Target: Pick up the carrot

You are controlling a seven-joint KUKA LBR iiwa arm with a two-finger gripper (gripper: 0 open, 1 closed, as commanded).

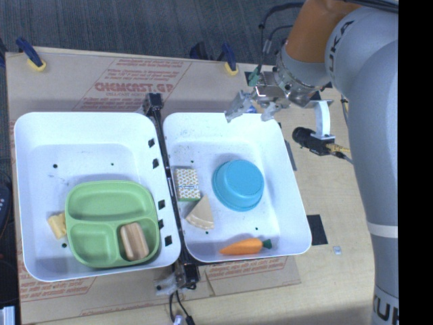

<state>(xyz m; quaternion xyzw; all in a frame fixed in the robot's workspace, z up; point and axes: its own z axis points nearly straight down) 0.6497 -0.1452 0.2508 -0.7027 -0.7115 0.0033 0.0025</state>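
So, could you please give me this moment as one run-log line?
hand: open, above right bin's far rim | carrot: lying at near wall, ungrasped | blue bowl: between them | step: approach pending

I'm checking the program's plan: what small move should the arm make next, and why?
Probably carry the tool toward the near edge of the right bin. The tool hangs above that bin's far rim, while the carrot lies on its floor against the near wall, past the blue bowl, untouched.
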